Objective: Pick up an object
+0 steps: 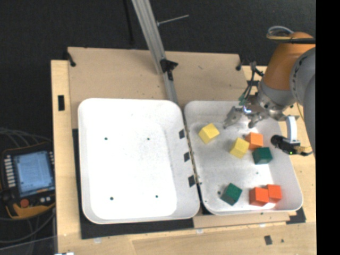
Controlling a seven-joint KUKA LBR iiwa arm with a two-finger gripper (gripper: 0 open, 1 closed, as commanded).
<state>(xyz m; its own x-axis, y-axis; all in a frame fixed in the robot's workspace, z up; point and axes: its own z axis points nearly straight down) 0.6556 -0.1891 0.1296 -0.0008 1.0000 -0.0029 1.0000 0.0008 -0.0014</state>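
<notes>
Claw (241, 118) poised over the right bin (212, 206)
Fingers spread and empty; the nearest yellow cube (239, 147) sits just below the claw, an orange cube (256, 139) beside it.

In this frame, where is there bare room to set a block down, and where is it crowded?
The left bin has an open white floor from wall to wall. In the right bin, bare floor lies below the yellow block, left of the green block. It is crowded along the right side, under the gripper and around the orange blocks.
</notes>
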